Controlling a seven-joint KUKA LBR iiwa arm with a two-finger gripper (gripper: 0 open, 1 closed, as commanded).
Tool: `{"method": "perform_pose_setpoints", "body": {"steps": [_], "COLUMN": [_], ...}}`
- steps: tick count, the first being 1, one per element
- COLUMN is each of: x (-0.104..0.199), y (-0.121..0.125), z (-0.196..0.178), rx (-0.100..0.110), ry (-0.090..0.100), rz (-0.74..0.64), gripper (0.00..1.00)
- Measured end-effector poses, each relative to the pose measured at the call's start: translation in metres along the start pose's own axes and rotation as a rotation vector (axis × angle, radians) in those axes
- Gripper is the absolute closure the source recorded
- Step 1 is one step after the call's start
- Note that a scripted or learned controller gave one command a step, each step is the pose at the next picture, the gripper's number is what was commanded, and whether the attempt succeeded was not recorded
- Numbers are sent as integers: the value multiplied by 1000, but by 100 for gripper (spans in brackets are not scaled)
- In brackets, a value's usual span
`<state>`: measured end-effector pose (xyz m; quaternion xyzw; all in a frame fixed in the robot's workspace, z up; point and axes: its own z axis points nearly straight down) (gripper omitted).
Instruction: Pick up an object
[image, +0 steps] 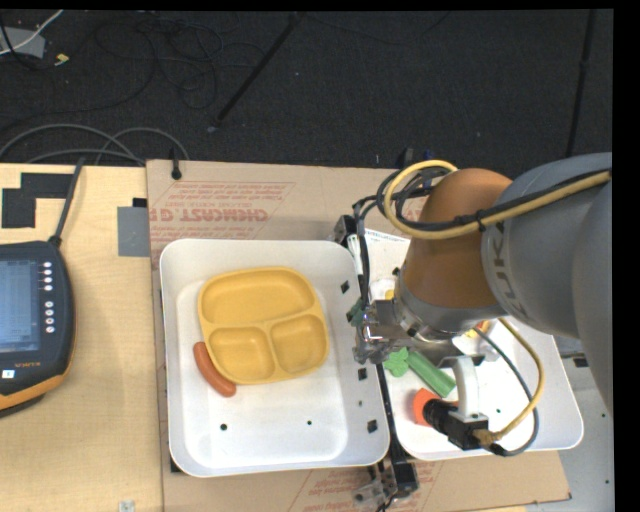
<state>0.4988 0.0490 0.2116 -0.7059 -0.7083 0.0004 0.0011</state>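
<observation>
Right of the yellow divided plate (265, 325), the pincer (374, 342) hangs low over the neighbouring bin (562, 432), probably to reach the green toy (422, 371) lying just past it from the plate; whether it is wide or narrow I cannot tell

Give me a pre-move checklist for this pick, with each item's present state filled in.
1. End effector over a bin: ok, it hangs at the left edge of the right bin.
2. Target nearby: ok, the green object lies just beside it.
3. Target free of neighbours: not ok, the orange object lies close by.
4. Nothing already held: cannot tell, the wrist hides it.
5. Yellow plate and sausage out of the way: ok, both lie in the left bin.
</observation>
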Motion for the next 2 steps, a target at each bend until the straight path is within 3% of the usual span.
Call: {"method": "perform_pose_setpoints", "body": {"steps": [1,2], "x": [10,31], "y": [-22,-23], "z": [-156,-203], "rx": [-13,-4], "ry": [2,0], "rz": [0,0], "gripper": [100,100]}}
